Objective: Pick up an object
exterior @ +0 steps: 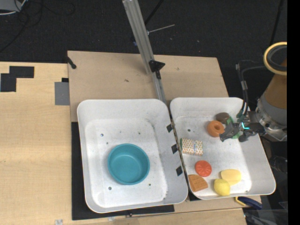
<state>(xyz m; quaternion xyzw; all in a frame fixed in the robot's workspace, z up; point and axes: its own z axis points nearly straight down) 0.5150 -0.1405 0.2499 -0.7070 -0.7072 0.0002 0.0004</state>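
Observation:
My gripper (231, 134) hangs low over the right bin (255, 158), near its upper right part. Just to its left lies an orange ring (216, 128), close to the gripper or touching it. A grey-brown lump (223, 117) sits just behind the ring. Further forward in the same bin are a patterned packet (192, 147), a red disc (203, 168), an orange wedge (198, 183), a yellow lemon (222, 187) and a pale yellow piece (231, 176). Nothing can be seen held in the gripper.
The left bin (93, 121) holds a teal bowl (129, 163). A metal rail (143, 39) slants down from the back to the gap between the bins. The arm's grey body (276, 102) stands at the right bin's far right side.

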